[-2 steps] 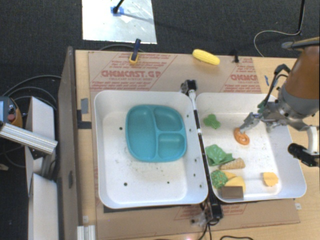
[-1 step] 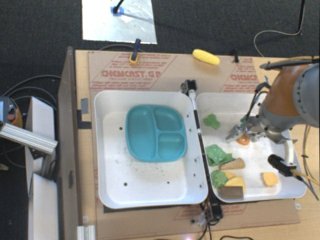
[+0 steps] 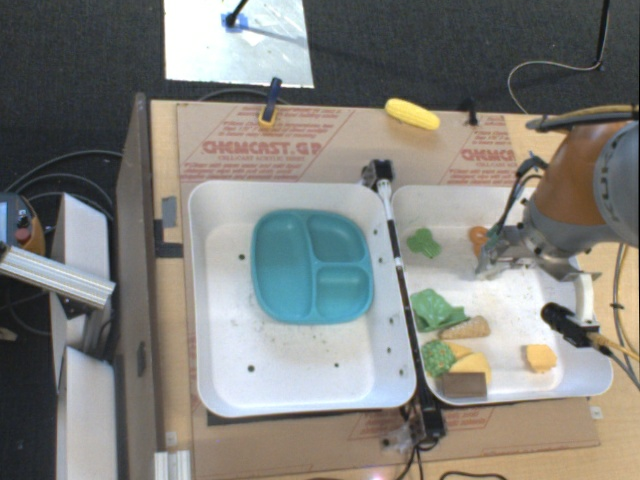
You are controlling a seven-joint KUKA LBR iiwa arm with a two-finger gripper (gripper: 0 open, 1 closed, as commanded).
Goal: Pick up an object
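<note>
My gripper (image 3: 489, 261) hangs low over the middle of the right bin (image 3: 570, 383), reaching in from the right under the grey and orange arm (image 3: 585, 193). A small orange object (image 3: 479, 235) lies just to its upper left, close to it. A little further left sits a small green piece (image 3: 422, 243). In the bin's front part lie a green leafy item (image 3: 437, 310), a tan cone-shaped piece (image 3: 468, 328), a yellow and brown block (image 3: 465, 376) and a yellow-orange wedge (image 3: 540, 358).
The left bin (image 3: 225, 368) holds a teal divided plate (image 3: 311, 267). A yellow object (image 3: 412, 114) lies on the cardboard behind the bins. A black part on a cable (image 3: 565, 325) sits over the right bin's right side.
</note>
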